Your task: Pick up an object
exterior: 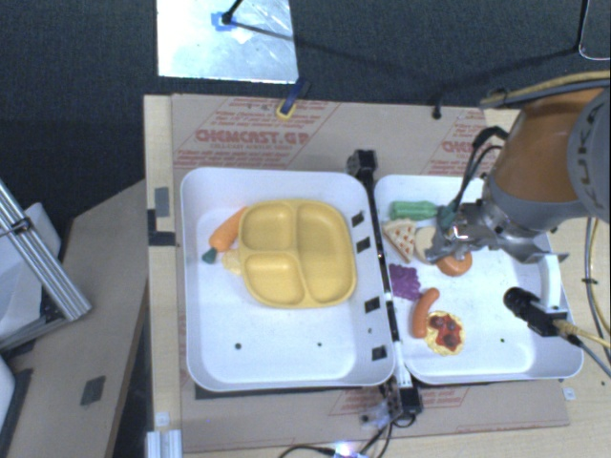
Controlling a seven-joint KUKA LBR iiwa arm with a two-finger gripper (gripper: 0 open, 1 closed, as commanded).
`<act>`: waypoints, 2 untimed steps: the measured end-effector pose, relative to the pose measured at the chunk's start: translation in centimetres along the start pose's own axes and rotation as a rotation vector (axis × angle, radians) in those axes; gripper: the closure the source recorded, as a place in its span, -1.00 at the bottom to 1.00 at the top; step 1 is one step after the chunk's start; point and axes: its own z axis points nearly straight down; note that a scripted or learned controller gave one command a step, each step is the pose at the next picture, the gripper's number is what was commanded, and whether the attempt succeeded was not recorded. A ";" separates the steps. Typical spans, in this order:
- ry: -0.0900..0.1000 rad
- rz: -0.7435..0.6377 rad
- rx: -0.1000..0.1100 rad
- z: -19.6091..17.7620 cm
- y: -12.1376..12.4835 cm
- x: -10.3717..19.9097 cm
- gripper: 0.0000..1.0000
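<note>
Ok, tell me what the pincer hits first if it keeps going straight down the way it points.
Most likely the orange round piece right beneath the pincer, in the right bin; the pizza slice lies just beside it. Depth is unclear from this slanted view.

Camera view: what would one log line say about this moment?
arm: over right bin | tool: beside pizza slice and orange disc | grip: cannot tell | left bin: yellow tray, carrot
</note>
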 end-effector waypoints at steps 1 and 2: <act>0.000 -0.001 -0.001 0.5 -0.8 5.4 1.00; 0.000 -0.002 0.000 0.6 -2.5 10.8 1.00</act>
